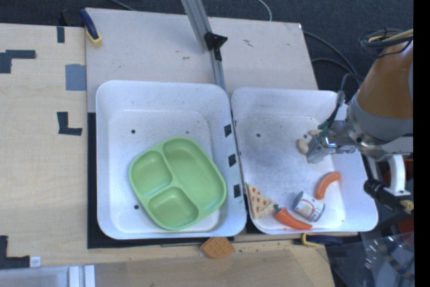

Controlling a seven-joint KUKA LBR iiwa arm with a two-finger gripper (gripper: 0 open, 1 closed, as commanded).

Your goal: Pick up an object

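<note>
My gripper (321, 146) hangs low over the right bin (272, 114), toward that bin's three o'clock side, and from this slanted view I cannot tell whether it is spread or pressed together, nor whether anything sits inside it. The thing nearest to it is a small tan lump (306, 142). It is pale, beige, rounded and irregular, too small to make out further. It lies on the bin floor at my gripper's nine o'clock, just beside the metal tip, and I cannot tell if the two touch. At my gripper's six o'clock, near but apart, lies an orange sausage-shaped piece (327, 183), curved and glossy, tilted with its upper end toward one o'clock. Farther off at six to seven o'clock a small can (308, 206) lies on its side, white and grey with a dark end. Just beside it at its seven o'clock a slim orange carrot (291, 217) lies along the bin's lower wall. A tan waffle wedge (259, 199) lies at the carrot's ten o'clock, in the bin's seven o'clock corner. My arm (386, 87) comes in from three o'clock, its orange band above the wrist. The left bin (107, 144) holds a green divided plate (178, 181) with three compartments. A round brown biscuit (216, 247) lies on the bench at the two bins' six o'clock.
</note>
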